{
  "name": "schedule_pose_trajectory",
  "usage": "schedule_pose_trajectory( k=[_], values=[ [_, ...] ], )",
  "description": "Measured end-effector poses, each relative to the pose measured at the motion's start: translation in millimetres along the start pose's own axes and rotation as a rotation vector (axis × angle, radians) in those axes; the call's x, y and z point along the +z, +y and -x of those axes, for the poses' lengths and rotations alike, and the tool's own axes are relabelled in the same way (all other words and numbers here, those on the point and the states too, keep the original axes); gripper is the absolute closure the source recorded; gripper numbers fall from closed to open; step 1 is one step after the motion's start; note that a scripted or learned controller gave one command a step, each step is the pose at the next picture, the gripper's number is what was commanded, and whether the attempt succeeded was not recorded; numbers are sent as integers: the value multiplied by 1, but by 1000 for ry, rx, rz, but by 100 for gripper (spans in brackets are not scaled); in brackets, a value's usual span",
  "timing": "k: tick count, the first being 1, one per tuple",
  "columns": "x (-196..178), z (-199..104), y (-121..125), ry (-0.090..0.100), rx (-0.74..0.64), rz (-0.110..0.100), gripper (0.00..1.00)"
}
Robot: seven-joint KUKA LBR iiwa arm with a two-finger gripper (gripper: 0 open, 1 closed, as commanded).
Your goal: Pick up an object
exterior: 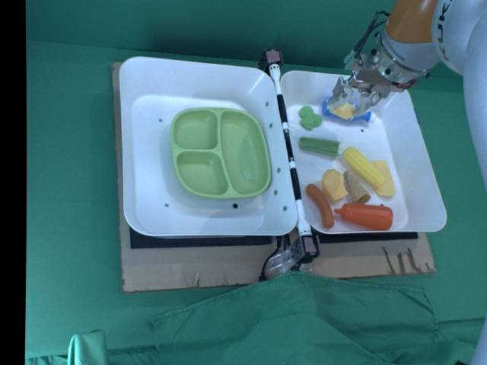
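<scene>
My gripper [348, 102] is low over the far part of the right bin [417, 175], right at a small blue and yellow toy [345, 112]. Its fingers straddle that toy, but I cannot make out whether they are closed on it. Loose play food lies in the same bin: a green broccoli piece [308, 116], a green pod [319, 146], a yellow corn cob [362, 166], a sausage [320, 205], an orange-red bottle [366, 216] and some yellow and tan pieces [335, 185].
The left bin [149, 90] holds a light green divided plate [221, 153]. A black and white divider bar [285, 141] runs between the bins. Green cloth [304, 318] is bunched at the bench's front edge. The arm [449, 14] comes in from the upper right.
</scene>
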State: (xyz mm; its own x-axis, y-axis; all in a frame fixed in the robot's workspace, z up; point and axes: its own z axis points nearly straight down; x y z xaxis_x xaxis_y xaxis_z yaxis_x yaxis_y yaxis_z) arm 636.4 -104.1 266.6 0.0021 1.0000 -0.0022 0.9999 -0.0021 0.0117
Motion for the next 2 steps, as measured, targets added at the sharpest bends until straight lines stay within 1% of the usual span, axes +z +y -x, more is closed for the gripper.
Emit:
schedule_pose_trajectory(
  k=[2],
  values=[
    [-96,-9,8,1,0,-2,100]
  ],
)
